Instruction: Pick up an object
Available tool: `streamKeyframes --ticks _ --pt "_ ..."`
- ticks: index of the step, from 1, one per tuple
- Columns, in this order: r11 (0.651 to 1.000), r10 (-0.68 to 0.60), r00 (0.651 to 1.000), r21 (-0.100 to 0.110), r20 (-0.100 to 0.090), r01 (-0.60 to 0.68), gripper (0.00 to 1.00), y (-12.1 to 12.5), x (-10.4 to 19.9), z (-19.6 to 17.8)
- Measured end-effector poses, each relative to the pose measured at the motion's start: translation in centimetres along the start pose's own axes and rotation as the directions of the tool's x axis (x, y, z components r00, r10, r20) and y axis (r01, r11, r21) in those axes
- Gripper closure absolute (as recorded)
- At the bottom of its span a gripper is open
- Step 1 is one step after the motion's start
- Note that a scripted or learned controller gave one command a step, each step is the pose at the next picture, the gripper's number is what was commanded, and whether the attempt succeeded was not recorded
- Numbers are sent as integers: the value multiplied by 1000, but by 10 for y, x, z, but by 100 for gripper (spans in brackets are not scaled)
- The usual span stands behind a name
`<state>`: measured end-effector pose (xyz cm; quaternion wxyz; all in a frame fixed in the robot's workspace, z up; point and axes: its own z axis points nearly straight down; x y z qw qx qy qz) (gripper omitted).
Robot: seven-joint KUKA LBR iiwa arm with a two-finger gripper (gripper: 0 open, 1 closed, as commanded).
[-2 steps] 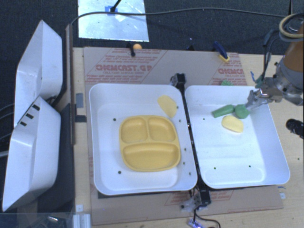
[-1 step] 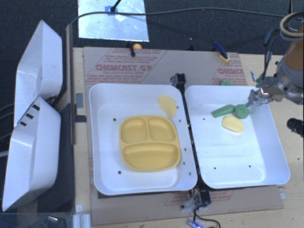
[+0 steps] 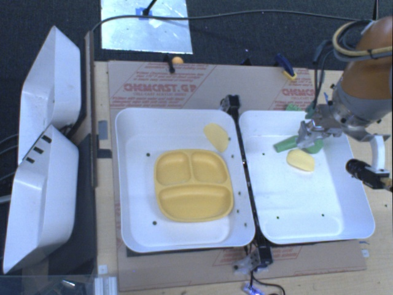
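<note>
Pincer (image 3: 310,134) over green piece (image 3: 295,143) near bin's far rim (image 3: 276,112).

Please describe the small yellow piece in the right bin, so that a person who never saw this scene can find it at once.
Start at the right shallow white bin. In its upper half, just below the grey two-finger gripper, lies a small pale yellow rounded piece. Next to it is a green stick-shaped object, long and thin, while this piece is short, plump and yellow.

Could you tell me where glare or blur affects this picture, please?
In the camera view, the metal sheet at the top glares brightly; both white bins are evenly lit with faint shadows; the gripper over the green object looks slightly soft.
</note>
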<state>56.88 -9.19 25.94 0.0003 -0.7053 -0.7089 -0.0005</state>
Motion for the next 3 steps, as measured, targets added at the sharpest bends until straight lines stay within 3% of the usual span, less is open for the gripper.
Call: streamKeyframes --ticks 2,3 --pt "1000 0 1000 0 0 0 100 -6 110 -2" --pt "1000 -1 1000 1 0 1 100 -4 169 17"
